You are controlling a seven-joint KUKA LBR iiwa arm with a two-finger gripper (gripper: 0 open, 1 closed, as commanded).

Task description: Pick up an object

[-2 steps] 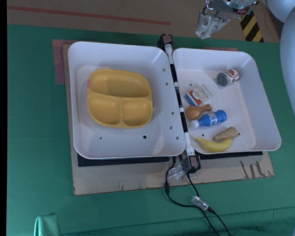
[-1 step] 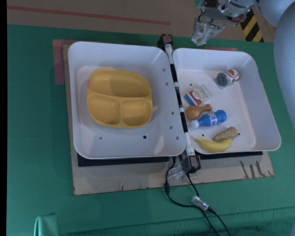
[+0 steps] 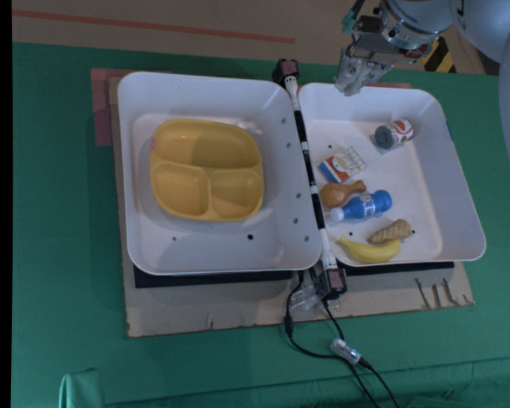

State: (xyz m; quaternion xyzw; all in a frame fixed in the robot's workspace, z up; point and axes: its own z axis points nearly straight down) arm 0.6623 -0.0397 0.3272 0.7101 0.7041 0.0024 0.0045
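My gripper (image 3: 354, 82) hangs high over the back edge of the right bin (image 3: 456, 201), with nothing between its fingers. Below it in that bin lie a small can (image 3: 393, 133) on its side, a snack packet (image 3: 342, 164), a toy chicken drumstick (image 3: 342, 194), a blue bottle (image 3: 361, 206), an ice cream cone (image 3: 392, 231) and a banana (image 3: 370, 250). All of these lie apart from the gripper, nearer the front of the bin.
The left bin (image 3: 144, 236) holds a yellow divided plate (image 3: 207, 169). A black and white divider (image 3: 307, 173) runs between the bins. Cables (image 3: 331, 334) trail over the green cloth in front.
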